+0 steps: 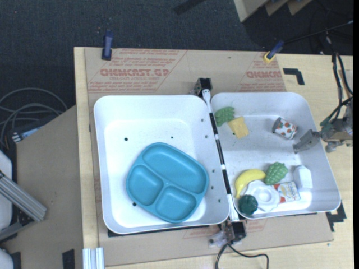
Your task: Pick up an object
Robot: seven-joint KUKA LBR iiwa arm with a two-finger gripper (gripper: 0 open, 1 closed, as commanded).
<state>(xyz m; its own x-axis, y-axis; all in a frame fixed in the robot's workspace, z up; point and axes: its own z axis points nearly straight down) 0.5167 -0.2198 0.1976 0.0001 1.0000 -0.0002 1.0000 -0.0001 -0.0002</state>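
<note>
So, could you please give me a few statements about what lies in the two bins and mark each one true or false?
1. The blue divided plate lies in the left bin. True.
2. The banana lies in the left bin. False: it lies in the right bin, near its front.
3. The yellow block sits beside a green leafy item. True.
4. The gripper holds the banana. False: it sits at the right bin's right side, apart from the banana.
5. The plate has one compartment. False: it has three.

Even overhead light, soft shadows, slightly blurred, bright white bins.
</note>
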